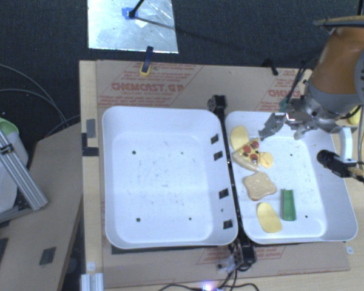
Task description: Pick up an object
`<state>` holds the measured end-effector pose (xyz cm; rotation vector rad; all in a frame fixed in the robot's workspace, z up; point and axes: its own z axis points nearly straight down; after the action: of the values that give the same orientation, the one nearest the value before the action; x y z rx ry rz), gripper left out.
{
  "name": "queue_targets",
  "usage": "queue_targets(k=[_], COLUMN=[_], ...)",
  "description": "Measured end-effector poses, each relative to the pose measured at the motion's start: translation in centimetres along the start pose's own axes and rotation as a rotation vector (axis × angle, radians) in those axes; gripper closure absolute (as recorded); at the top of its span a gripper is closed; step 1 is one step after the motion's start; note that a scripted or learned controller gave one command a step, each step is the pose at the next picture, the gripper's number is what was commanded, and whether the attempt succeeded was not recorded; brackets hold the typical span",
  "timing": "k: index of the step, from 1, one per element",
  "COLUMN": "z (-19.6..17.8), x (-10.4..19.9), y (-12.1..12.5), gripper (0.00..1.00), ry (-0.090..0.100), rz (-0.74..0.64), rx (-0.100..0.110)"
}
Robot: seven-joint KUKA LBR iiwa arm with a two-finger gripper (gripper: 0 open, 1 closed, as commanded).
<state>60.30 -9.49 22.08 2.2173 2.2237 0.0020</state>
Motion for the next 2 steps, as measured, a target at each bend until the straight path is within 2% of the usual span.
queue_targets(k=[1, 2], z=[-7.1, -7.4], x=[6.8, 16.6], y=[-1.0, -1.5], gripper=[0.0, 0.0], ry=[0.002, 0.004], rz=[-0.008, -0.012], rx=[-0.007, -0.001])
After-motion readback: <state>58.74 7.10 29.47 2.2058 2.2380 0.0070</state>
